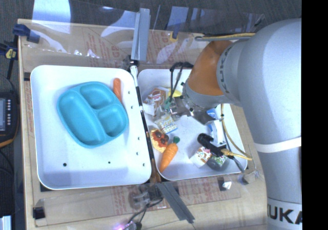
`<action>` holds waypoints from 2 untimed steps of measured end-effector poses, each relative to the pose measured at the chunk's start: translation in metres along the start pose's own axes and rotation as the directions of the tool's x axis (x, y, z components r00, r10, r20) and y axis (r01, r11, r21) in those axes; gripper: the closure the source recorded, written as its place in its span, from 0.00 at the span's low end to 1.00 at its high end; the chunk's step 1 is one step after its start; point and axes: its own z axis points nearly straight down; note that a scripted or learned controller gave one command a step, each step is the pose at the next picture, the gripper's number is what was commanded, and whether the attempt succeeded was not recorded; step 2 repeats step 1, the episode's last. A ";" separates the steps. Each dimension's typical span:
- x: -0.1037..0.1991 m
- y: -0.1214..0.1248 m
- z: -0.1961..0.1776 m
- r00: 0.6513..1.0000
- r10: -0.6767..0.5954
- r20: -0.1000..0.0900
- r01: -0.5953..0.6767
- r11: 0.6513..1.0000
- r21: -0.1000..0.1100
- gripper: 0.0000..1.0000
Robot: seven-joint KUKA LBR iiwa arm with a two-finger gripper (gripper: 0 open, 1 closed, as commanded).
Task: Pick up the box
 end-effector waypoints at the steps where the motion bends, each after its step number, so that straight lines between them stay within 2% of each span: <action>1: 0.080 0.047 -0.101 0.994 -0.108 -0.001 0.108 0.994 -0.001 1.00; 2: 0.080 0.047 -0.101 0.994 -0.108 -0.001 0.108 0.994 -0.001 1.00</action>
